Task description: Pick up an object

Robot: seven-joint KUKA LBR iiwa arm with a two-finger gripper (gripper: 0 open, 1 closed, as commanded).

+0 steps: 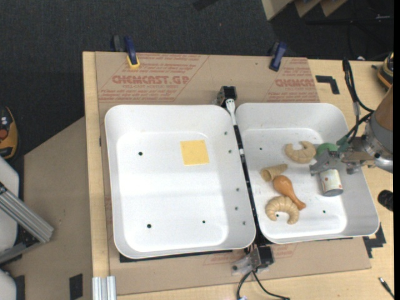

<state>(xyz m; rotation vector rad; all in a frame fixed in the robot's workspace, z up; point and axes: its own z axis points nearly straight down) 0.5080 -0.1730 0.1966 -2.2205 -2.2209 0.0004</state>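
My gripper (320, 162) hung over the right bin (350, 220), near a tan crescent pastry (300, 152); spread or pressed together, I could not tell. Right bin and left bin (162, 205) sat on a brown printed board (156, 74) with blue clamps (130, 47), above dark carpet (62, 17).

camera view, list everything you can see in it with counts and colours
left bin: 1, white, bench left
right bin: 1, white, bench right
square slice: 1, yellow, flat in left bin
back croissant: 1, tan, right bin, rear
front croissant: 1, tan, right bin, front
small chunk: 1, tan, right bin
drumstick: 1, orange, between chunk and front croissant
green item: 1, green, right bin, rear
clamps: 2, blue, bench back edge
arm: 1, grey, from right
claw: 1, grey, over right bin
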